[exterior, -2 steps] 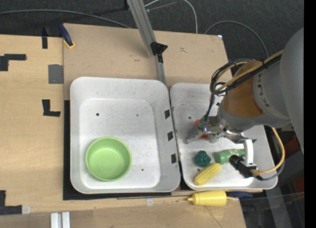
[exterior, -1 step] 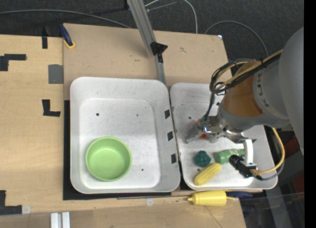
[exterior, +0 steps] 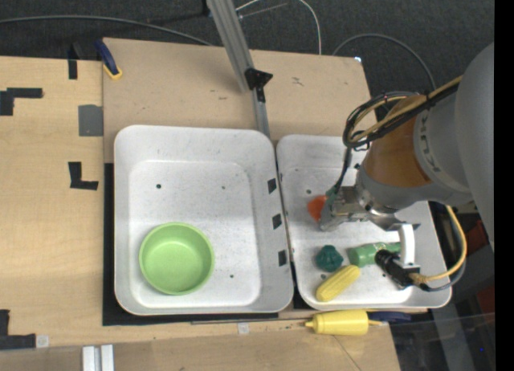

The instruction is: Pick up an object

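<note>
Nearest the camera, a yellow plastic corn cob (exterior: 338, 282) and a dark green toy (exterior: 327, 258) lay in the right white bin (exterior: 299, 161). Beyond them the jaws (exterior: 325, 210) hung at a small orange-red object (exterior: 316, 205); whether they gripped it I could not tell. Judged a grasp attempt; next would be closing and lifting.

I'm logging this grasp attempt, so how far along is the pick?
Done: the gripper is down in the right bin, beside the orange object. In hand: nothing visibly held; a grasp can't be confirmed. Left: secure and lift something; the dark green piece and yellow corn lie untouched.
</note>
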Controlling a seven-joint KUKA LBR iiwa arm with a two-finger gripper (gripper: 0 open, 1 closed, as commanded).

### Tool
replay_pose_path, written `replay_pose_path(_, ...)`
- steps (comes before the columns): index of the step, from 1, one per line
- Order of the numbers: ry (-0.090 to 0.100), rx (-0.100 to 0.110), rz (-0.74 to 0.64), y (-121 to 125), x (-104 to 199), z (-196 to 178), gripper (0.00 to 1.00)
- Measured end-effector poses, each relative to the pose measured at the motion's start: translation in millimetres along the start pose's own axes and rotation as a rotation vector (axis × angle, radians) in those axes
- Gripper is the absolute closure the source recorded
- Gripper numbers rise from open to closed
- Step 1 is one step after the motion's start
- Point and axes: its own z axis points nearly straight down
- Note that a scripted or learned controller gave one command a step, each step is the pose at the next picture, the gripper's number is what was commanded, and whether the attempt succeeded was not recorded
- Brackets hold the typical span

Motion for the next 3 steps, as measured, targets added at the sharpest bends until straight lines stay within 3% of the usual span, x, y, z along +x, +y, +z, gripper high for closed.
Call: replay_pose_path(3, -0.002, -0.005, 0.0, -8.5, 0.8, -156.2, 1.0)
